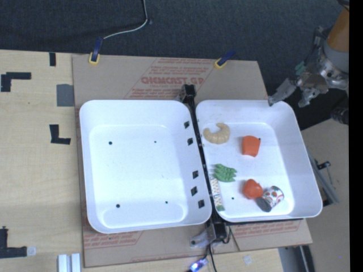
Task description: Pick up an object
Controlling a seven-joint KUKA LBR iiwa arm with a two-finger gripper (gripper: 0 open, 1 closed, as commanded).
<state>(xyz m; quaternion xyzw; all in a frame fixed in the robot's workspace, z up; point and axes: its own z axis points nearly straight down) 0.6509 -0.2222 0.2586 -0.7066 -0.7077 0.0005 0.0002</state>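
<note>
The right bin (295, 135) holds several small objects: a tan croissant-shaped piece (218, 134), an orange-red block (251, 145), a green leafy piece (225, 173), a red rounded piece (253, 188), a grey and white piece with red dots (271, 198), and a slim patterned strip (215, 190) by the inner wall. My gripper (292, 94) hangs at the far right, above and just outside the right bin's back right corner, away from all the objects. Its fingers are spread apart with nothing between them.
The left bin (91, 152) lies beside the right one on a cardboard sheet (164, 78). Black clips (193, 152) join the bins along the middle. A white cable (127, 30) runs over the dark cloth at the back.
</note>
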